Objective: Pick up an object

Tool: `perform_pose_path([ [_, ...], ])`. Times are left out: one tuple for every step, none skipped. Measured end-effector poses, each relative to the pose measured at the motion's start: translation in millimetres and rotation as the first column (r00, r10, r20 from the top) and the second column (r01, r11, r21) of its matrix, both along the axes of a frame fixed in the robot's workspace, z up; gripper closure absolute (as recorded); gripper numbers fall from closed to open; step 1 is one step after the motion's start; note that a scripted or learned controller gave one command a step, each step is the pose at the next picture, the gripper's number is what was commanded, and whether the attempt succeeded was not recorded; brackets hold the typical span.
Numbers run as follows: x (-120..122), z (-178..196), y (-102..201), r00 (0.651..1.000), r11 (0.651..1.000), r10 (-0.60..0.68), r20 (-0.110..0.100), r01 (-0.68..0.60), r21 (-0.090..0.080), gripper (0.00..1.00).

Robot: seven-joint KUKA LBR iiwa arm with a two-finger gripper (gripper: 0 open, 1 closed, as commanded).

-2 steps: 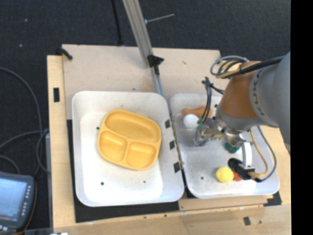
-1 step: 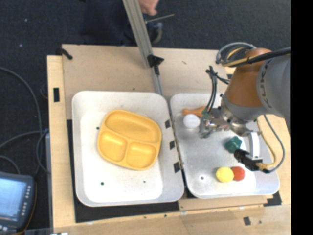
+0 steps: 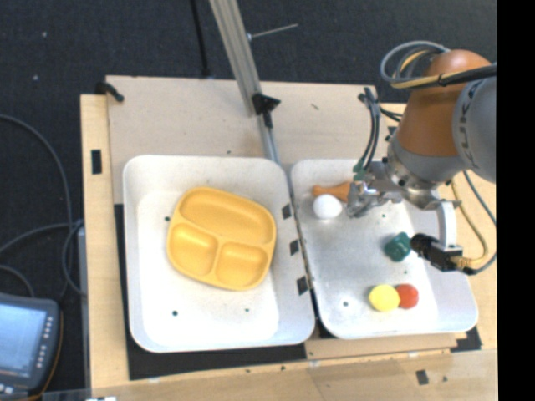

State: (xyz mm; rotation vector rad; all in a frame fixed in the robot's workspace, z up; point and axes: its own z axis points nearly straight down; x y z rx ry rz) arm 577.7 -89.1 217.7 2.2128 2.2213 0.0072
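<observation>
Both white bins [image 3: 150, 324] look like matt plastic, faintly speckled. The yellow divided tray [image 3: 221, 238] at centre left is smooth plastic with a soft sheen. The bench [image 3: 184, 115] looks like pale, dull board. A ribbed metal rail [image 3: 234, 32] crosses the top centre. The arm's orange band [image 3: 435, 115] at upper right is glossy.

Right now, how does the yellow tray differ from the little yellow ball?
The yellow tray is broad, flat and split into three compartments; the yellow ball is small and round. The tray lies alone in the left bin, while the ball sits in the right bin, touching a red ball. Both are yellow.
</observation>
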Motion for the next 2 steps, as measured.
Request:
perform_pose_path([
  [1,55,-12,1.0,1.0,0.001,0.0,-0.001,-0.001,1.0],
  [2,84,-13,1.0,1.0,0.001,-0.003,-0.001,0.0,1.0],
])
